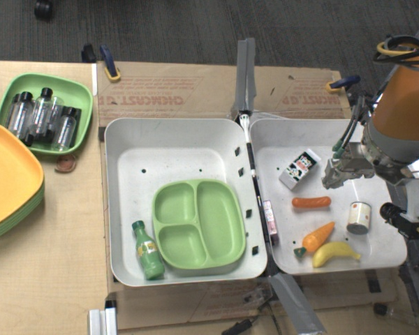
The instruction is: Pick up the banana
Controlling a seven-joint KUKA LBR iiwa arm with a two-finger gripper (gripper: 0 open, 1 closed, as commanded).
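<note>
- I see the banana [336, 254] lying flat in the right bin [279, 145], near its front edge, toward the right corner.
- Carrot [318, 235] sits just beside it, upper left, touching or nearly touching the banana; I can't tell which.
- End effector [335, 175] hangs over the right bin's upper middle area, well apart from the banana, up and slightly left of it.
- I can't tell from this angle whether it's open or closed. Nothing visible in its grip.
- Arm [398, 110] comes in from the right, orange band above the grey wrist.
- Other items in the right bin: a red sausage-shaped thing [311, 202] between the end effector and the carrot, a small black-and-white carton [299, 169] left of the end effector, a small white can [359, 217] on its side to the right of the sausage shape.
- Left bin [126, 145] holds a green divided tray [197, 224] and a green bottle [147, 250] lying just beside the tray's left edge.
- On the table [63, 257] to the far left: a green dish [77, 93] with small dark-capped bottles, and a stack of orange plates [10, 187].
</note>
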